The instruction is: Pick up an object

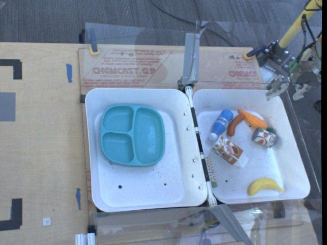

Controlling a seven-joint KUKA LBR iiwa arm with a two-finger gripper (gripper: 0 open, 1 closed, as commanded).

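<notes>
Overhead, at a slant: fixed camera view onto both bins.
Counter (41, 152): pale wood surface, with black corner marks and short blue tape strips along the left side.
Left bin (138, 193): shallow, white, speckled; beside the right bin, the two rims meeting at the middle.
Teal plate (133, 135): three-compartment tray with rounded corners, flat in the left bin's upper-left part.
Right bin (296, 177): shallow, white; held all the small objects.
Blue bottle (220, 124): on its side in the right bin's upper-left part, white cap toward the lower left.
Orange carrot-like toy (253, 119): just right of the bottle, beside a curved orange-brown piece (233, 125).
Small can (264, 137): on its side, just below the carrot-like toy, red and green print.
Printed carton (229, 151): tilted, near the bin's middle, below the bottle.
Yellow banana (264, 186): near the bin's lower right corner, well apart from the other items.
Arm (294, 29): yellow link entering from the upper right.
End effector (286, 86): over the right bin's upper right corner, above the rim, apart from every object; finger state could not be told, nothing seen between them.
</notes>
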